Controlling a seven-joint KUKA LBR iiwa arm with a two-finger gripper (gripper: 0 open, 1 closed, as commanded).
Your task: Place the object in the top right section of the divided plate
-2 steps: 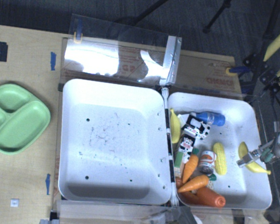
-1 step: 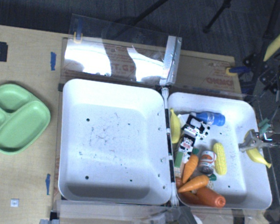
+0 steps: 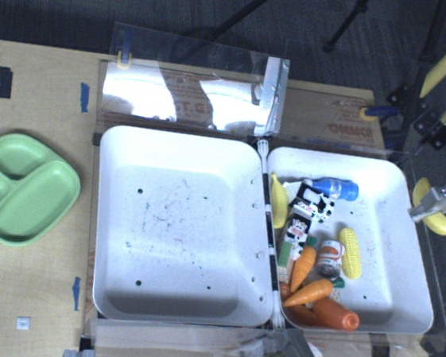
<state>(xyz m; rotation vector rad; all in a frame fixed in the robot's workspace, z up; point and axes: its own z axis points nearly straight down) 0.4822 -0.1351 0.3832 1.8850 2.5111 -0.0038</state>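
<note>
The green divided plate (image 3: pixel 20 188) lies on the bench at the far left, outside the bins, with two small sections on its upper left and one long section on its lower right. My gripper (image 3: pixel 442 202) is at the view's right edge, just beyond the right bin's right rim. A curved yellow object (image 3: pixel 445 225) shows on both sides of the metal fingers (image 3: pixel 432 207), which are closed across it. It hangs well away from the plate.
The left white bin (image 3: pixel 174 224) sits between the plate and the right bin (image 3: pixel 382 256). The right bin holds a banana (image 3: pixel 278 202), a blue bottle (image 3: pixel 335 188), a cow figure (image 3: pixel 309 207), corn (image 3: pixel 350 252), carrots (image 3: pixel 307 283) and a can (image 3: pixel 328 258).
</note>
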